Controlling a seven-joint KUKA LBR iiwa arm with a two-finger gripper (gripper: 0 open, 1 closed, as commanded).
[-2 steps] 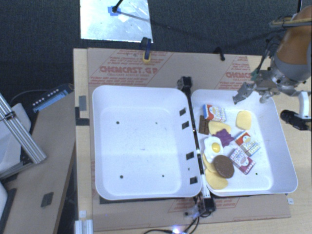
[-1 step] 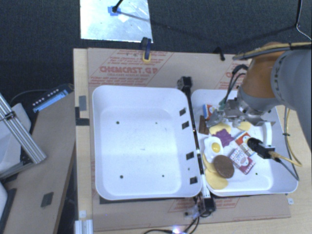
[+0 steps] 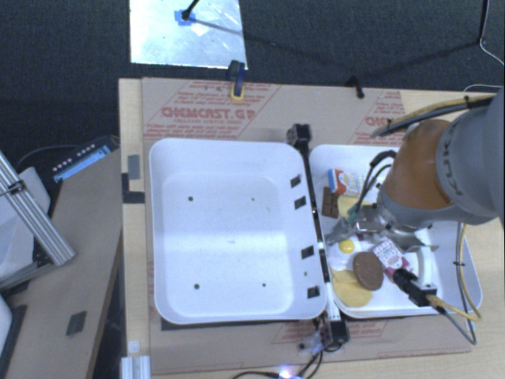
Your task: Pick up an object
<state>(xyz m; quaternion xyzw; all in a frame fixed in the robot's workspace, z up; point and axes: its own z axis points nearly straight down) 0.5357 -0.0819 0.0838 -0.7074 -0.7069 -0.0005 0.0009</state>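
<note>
Objects (image 3: 368, 270) crowd the right bin (image 3: 465, 279) — arm (image 3: 442, 172) hides several.

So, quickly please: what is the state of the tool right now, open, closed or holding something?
Tool: it cannot be told; it hangs low over the right bin, near the small yellow piece and the brown disc.

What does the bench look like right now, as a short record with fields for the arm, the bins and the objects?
arm: grey arm with orange band, reaching in over the right bin
gripper: low over the right bin's objects
left bin: shallow white bin
right bin: shallow white bin, holding the clutter
objects: round brown disc, pale yellow round piece, small yellow ball
</note>
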